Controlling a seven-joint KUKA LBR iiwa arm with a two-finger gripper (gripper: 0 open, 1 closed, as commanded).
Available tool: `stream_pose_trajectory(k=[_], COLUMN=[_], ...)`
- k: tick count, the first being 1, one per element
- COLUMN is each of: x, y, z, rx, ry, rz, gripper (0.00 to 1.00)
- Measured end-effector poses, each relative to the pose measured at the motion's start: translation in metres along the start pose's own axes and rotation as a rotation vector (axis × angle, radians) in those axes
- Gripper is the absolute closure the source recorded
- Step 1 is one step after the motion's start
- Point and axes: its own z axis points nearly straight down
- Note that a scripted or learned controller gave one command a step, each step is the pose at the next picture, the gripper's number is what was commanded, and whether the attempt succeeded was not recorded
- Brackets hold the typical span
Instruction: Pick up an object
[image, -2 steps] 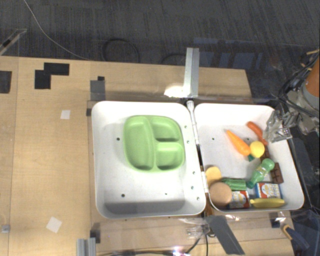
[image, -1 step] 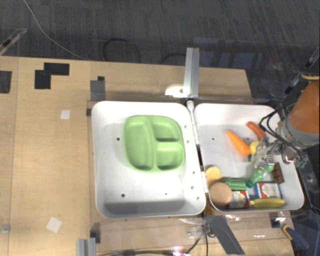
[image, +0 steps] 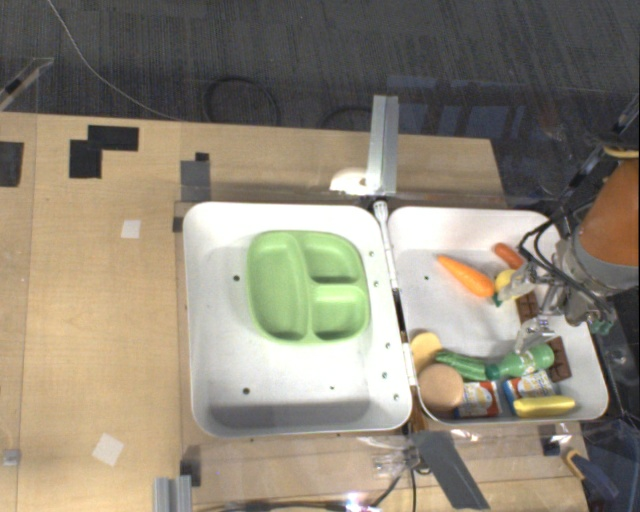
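Left bin (image: 215, 300): green divided plate (image: 305, 285). Right bin (image: 420, 235): orange carrot (image: 466, 277) at 12 o'clock; green, elongated toy (image: 495, 362) at 6 o'clock. Arm enters from 3 o'clock; gripper (image: 532, 335) poised over the toy's right end, finger state indeterminable.

One fixed camera looks down at a slant from above the pale wooden bench (image: 90, 330), far enough back to take in both shallow white bins (image: 215, 400) on it.
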Motion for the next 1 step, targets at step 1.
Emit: stream_pose_trajectory(k=[1], x=[-0.0619], y=[0.0807], z=[0.0284], rx=[-0.002], ry=[-0.004], rz=[-0.155], gripper=[0.00])
